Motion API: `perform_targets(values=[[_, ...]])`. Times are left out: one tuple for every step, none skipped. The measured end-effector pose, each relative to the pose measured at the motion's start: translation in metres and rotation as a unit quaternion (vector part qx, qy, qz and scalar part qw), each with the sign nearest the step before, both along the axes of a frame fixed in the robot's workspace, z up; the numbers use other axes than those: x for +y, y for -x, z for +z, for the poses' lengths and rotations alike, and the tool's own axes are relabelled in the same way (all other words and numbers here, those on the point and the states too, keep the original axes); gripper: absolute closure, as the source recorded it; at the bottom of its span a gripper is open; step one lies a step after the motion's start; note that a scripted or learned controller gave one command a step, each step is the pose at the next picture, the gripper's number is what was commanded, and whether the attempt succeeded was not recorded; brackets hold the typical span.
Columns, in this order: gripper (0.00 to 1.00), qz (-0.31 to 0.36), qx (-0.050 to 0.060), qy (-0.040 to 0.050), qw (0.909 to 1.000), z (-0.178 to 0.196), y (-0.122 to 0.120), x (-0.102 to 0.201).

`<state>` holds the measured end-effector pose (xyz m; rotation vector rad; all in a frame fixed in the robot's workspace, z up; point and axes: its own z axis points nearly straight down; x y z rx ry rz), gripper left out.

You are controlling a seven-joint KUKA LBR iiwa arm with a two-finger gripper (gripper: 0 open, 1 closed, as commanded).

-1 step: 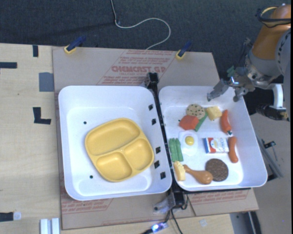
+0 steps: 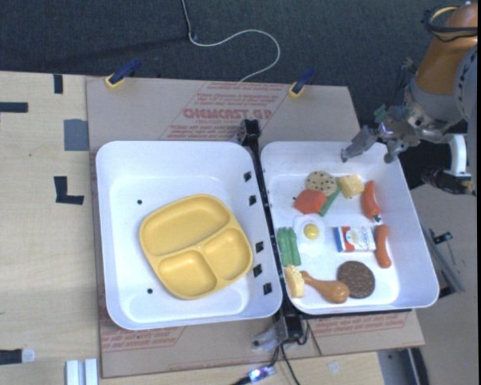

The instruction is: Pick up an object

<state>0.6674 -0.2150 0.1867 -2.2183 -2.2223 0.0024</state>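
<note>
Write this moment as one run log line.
gripper: open, above right bin far edge | holding: nothing | toy food: untouched | yellow tray: left bin

Red print on the cardboard
The cardboard sheet (image 2: 224, 115) under the bins carries upside-down red lettering, seemingly "CHEMGAST"; smaller lines unreadable.

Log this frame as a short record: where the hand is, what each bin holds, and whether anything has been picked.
hand: above the far rim of the right bin, nothing visibly between its fingers
left bin: holds a yellow divided plate
right bin: toy food, including cookie, fried egg, drumstick, burger patty, two sausages, small carton, green beans
pick status: not yet done; all items lie in the bin
</note>
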Motion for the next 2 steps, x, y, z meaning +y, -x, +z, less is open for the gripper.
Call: perform_targets(values=[[0.00,0.000,0.003,-0.0006,1.0000,-0.066,0.003,0.002],[0.00,0.000,-0.004,-0.0001,1.0000,-0.100,0.000,0.004]])
